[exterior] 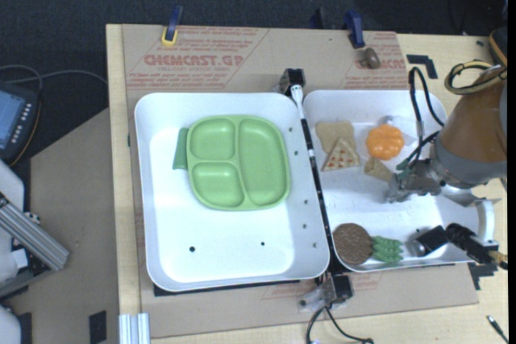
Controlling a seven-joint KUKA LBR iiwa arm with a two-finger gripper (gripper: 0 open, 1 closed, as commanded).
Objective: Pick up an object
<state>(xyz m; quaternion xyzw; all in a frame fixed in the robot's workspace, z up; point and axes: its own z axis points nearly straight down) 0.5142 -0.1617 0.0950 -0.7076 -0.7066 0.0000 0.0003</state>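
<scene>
Hovering low in the right-hand shallow white bin (pixel 355 102), the claw (pixel 401 188) hangs from the grey arm with its orange band (pixel 477 129); whether it is spread or pressed together cannot be told at this angle. Just left of and above the claw lies a small tan piece (pixel 376 167), apparently touching nothing in its grip. Above that sits an orange round toy fruit (pixel 384 142). Further left: a triangular pizza-slice toy (pixel 341 156) under a tan bread-like slice (pixel 334 132). Below-left of the claw: a brown round cookie (pixel 351 242) beside a green leafy toy (pixel 387 250). Well left, in the other white bin (pixel 161 205) on the worktop (pixel 242 52), a green divided plastic tray (pixel 239 161).
</scene>
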